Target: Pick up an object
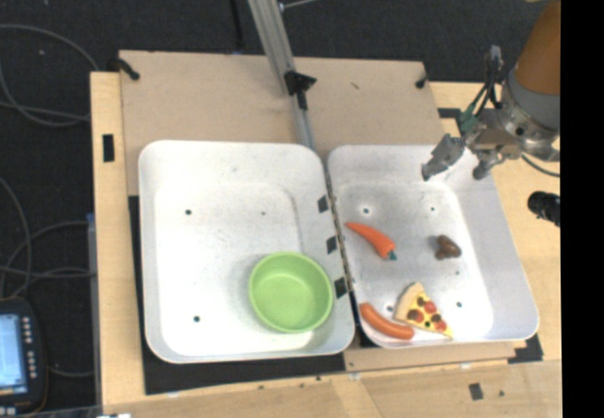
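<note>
Camera view: hand [460,159] hovers over right white bin's [491,218] upper rim, fingers spread apart, gripping nothing, likely staging for descent. Candidates lie below hand: orange carrot toy [371,239], brown lump [446,246], pizza slice toy [424,309], red sausage toy [386,322].

Two shallow white bins [170,218] side by side on a tan bench [208,95], metal pole [269,20] above, black cables [38,48] left.
</note>
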Tool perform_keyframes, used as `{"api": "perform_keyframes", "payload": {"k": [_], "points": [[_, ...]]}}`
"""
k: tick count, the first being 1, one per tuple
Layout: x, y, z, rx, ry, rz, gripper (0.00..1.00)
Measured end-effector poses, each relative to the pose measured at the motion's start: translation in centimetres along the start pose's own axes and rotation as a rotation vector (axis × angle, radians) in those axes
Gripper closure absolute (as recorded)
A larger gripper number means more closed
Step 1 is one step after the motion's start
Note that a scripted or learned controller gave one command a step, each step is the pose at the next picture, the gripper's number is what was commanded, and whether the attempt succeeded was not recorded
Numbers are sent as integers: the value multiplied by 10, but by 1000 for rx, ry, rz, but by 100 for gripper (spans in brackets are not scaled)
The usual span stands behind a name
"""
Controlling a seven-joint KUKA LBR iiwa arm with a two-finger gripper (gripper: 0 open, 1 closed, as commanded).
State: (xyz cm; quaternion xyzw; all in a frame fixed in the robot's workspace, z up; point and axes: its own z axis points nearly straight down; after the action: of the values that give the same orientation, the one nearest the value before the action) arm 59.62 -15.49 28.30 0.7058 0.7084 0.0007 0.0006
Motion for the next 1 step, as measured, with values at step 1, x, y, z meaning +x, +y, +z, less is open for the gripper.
{"api": "perform_keyframes", "payload": {"k": [1], "points": [[0, 0, 0, 0, 0, 0, 0]]}}
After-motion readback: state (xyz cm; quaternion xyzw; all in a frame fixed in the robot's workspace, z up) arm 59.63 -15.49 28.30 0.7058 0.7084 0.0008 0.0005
